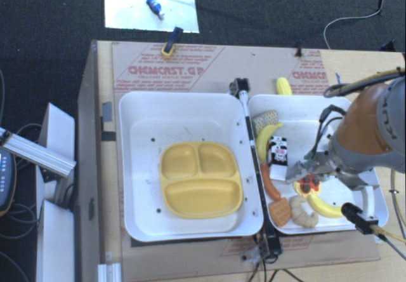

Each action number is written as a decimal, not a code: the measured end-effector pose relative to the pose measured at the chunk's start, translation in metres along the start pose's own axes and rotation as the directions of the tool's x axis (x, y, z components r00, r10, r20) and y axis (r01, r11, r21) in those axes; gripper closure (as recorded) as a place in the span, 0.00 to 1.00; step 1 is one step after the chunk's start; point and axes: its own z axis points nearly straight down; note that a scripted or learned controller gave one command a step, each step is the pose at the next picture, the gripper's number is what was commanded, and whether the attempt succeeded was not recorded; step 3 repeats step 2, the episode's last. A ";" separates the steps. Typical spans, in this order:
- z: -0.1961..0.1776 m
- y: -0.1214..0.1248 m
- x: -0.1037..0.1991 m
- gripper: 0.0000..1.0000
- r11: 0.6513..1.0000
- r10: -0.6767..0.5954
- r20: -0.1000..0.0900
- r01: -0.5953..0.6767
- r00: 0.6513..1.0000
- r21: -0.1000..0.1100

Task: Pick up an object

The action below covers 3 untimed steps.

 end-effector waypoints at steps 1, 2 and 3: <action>-0.011 0.002 0.000 1.00 1.000 -0.001 0.000 0.001 1.000 -0.005; -0.104 0.014 0.087 1.00 1.000 -0.003 -0.002 0.003 1.000 -0.003; -0.104 0.014 0.087 1.00 1.000 -0.003 -0.002 0.003 1.000 -0.003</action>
